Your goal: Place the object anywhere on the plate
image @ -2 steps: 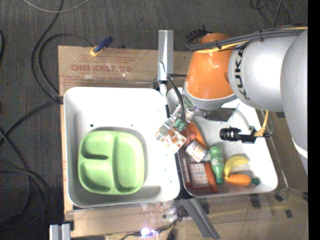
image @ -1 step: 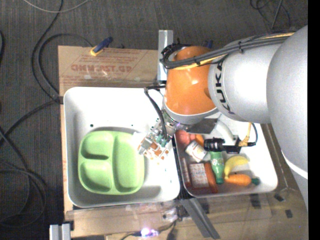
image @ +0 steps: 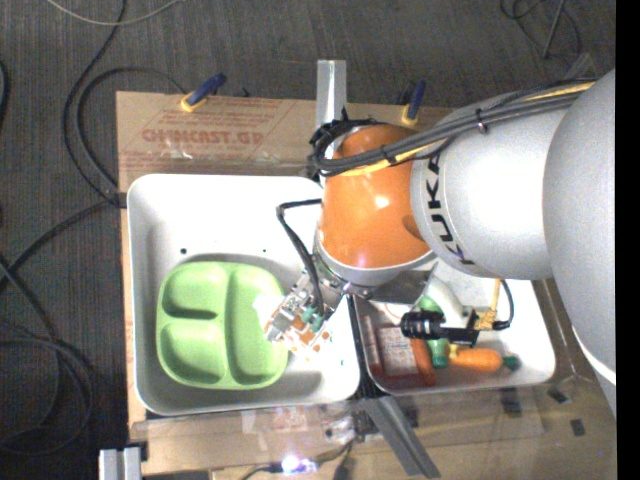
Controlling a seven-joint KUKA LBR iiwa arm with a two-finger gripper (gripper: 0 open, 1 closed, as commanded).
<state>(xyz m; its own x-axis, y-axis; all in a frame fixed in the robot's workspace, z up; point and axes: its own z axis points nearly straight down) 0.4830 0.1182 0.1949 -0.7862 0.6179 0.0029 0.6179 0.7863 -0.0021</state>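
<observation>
A light green plate [image: 215,323] with three compartments lies in the left white bin [image: 170,203]. My gripper [image: 293,318] hangs low over the plate's right rim, below the arm's orange band [image: 370,208]. Something small, white and orange [image: 313,337], shows right at the gripper's tip, just off the plate's right edge. I cannot tell whether it is held or lying on the bin floor.
The right bin [image: 535,358] holds an orange carrot [image: 475,360], a red-brown piece [image: 422,360] and a green piece [image: 430,306], partly hidden by the arm. A black cable [image: 290,230] loops from the wrist over the left bin. Clamps sit at the cardboard's far edge.
</observation>
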